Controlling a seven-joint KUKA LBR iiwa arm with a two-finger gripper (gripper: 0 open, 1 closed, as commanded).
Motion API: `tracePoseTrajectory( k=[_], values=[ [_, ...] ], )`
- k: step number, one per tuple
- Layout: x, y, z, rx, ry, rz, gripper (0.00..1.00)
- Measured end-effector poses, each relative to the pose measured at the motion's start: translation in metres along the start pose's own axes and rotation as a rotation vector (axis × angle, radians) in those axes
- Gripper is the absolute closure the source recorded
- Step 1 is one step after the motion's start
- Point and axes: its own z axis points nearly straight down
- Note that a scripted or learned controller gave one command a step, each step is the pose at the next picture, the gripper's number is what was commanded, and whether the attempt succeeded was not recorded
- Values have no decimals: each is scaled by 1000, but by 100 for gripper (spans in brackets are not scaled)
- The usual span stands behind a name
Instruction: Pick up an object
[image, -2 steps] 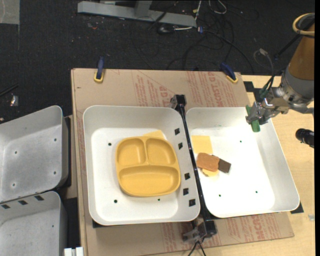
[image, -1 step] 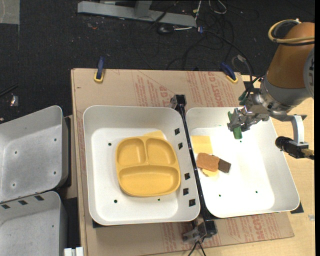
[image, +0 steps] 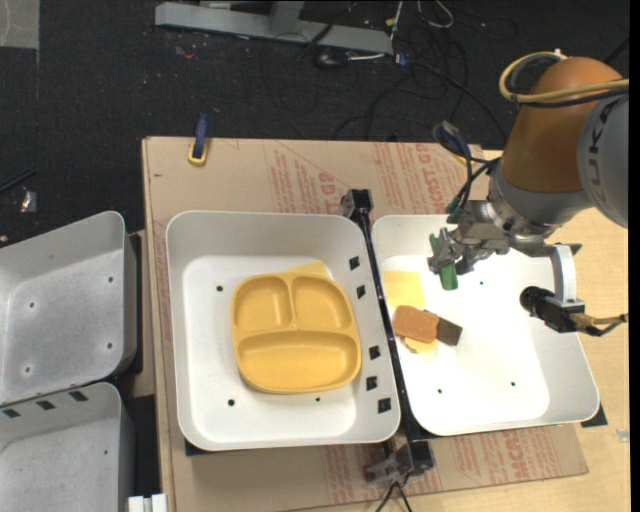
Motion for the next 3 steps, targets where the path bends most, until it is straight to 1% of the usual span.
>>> tracePoseTrajectory(
  k=[1, 3],
  values=[
    [56, -9, 12, 0, 0, 0, 100],
    [150, -13, 5, -1, 0, -2, 100]
  ],
)
